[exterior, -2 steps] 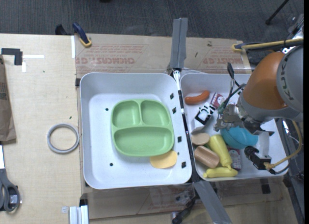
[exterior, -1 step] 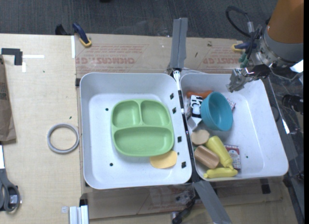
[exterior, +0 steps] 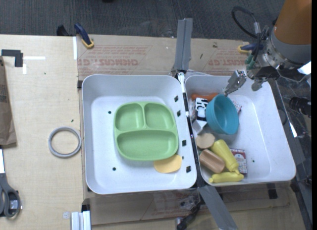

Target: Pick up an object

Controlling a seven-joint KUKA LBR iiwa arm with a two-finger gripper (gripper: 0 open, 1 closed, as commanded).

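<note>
My gripper [exterior: 229, 92] reaches in from the upper right over the right bin [exterior: 277, 140]. Its thin fingers [exterior: 235, 83] pinch the top rim of a blue bowl [exterior: 223, 116]. The bowl hangs tilted with its opening facing down and to the right, over a black-and-white package [exterior: 199, 109] and an orange item [exterior: 208, 96]. Below the bowl lie a beige round piece [exterior: 204, 141], a brown sausage-like piece [exterior: 212, 161], a yellow bottle [exterior: 226, 153], a yellow banana [exterior: 227, 177] and a red-and-white packet [exterior: 239, 158].
The left bin [exterior: 96, 125] holds a green divided plate [exterior: 146, 131] and a flat yellow piece [exterior: 168, 164]. A metal bar [exterior: 184, 45] runs between the bins. On the bench at left lie a tape ring [exterior: 65, 141], scissors [exterior: 7, 201] and a blue clamp [exterior: 84, 35].
</note>
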